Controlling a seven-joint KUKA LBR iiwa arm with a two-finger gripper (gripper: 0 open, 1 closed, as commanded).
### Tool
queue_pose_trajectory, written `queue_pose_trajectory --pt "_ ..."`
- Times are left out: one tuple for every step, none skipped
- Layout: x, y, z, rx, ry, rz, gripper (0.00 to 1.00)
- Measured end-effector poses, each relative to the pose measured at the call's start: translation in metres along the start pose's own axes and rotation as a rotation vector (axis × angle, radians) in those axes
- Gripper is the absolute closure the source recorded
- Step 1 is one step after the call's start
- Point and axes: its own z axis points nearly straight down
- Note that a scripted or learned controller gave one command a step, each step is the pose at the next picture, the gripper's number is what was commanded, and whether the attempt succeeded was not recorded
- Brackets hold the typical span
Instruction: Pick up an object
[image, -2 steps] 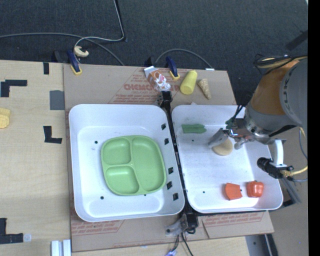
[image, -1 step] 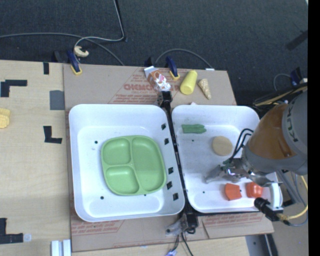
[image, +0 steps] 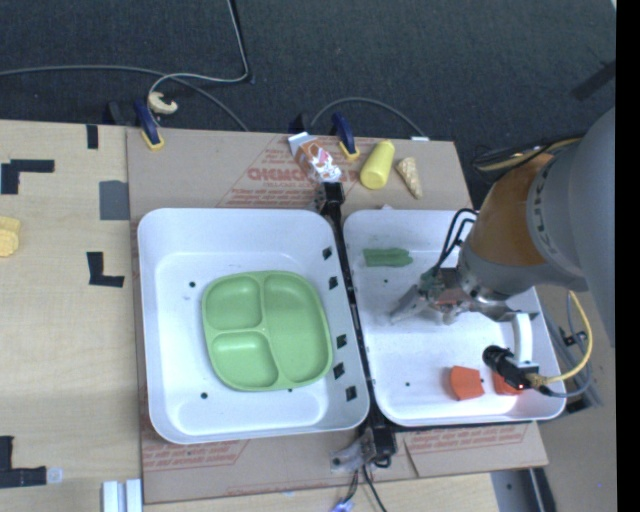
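Orange block (image: 465, 382) sits lowest in the right bin (image: 395, 400), green piece (image: 386, 258) up top; my gripper (image: 425, 297) hangs between them, fingers look spread, pinching nothing; I'd guess the block is light, stiff; grip its 2 flat sides; bin floor slick; left bin (image: 170, 250) holds a green divided plate (image: 266, 329); wall close.

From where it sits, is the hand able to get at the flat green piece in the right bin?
Probably yes: the hand hovers just below the flat green piece, nothing between them.
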Motion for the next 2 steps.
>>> queue_pose_trajectory --pt "-0.037 -0.062 0.022 -0.002 -0.002 0.003 0.00" --pt "0.023 -0.012 -0.004 0.000 0.000 0.000 0.00"
